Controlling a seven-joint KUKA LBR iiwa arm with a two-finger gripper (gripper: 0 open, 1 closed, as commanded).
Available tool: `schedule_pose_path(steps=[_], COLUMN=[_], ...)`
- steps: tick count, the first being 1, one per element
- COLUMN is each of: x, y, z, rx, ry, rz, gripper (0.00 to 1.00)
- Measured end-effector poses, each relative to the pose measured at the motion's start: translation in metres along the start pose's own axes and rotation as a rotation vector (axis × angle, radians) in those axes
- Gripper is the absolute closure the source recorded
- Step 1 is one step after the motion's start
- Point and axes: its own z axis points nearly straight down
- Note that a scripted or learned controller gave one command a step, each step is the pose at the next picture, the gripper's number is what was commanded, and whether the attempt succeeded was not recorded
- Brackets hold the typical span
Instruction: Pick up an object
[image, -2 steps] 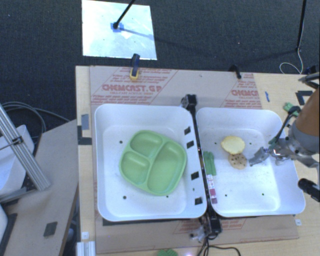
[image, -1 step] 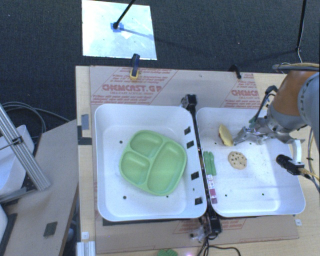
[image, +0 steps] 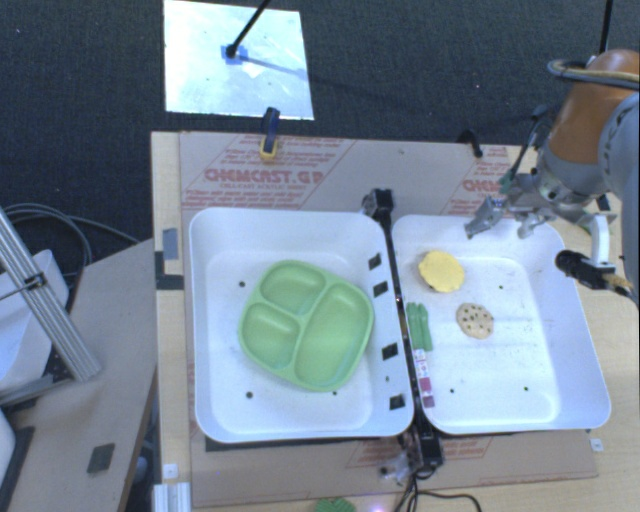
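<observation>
Right up front: a bit of something green and some cabling poking out past the near edge of the worktop. Just behind that, two white bins side by side, joined along the middle by a row of black clips.

Sitting in the left bin: a light green divided plate, three compartments, turned a bit off square, pretty much dead centre.

Over in the right bin: a yellow disc toward the back left, and a chocolate chip cookie just in front of it and slightly to the right, not touching. Tucked along that bin's left wall: some green pods, looks like toy beans, and nearer the front a thin pink and white strip, can't tell what exactly.

Tool hanging over the back rim of the right bin, toward its back right corner, fingers spread apart. Well clear of the yellow disc and the cookie, both lying flat on the bin floor. Grey arm with the orange band reaching in from the right side.

Further back: a brownish sheet with red CHEMCAST GP lettering under both bins, a yellow clamp on its far edge, and a shiny square panel on the dark floor beyond.
</observation>
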Motion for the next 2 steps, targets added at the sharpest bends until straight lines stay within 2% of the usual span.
schedule_pose_path(steps=[1,2], x=[-0.017,-0.037], y=[-0.072,-0.164], z=[0.053,-0.014], rx=[0.02,0.013], ry=[0.003,0.001], rz=[0.011,0.014], gripper=[0.0,0.0])
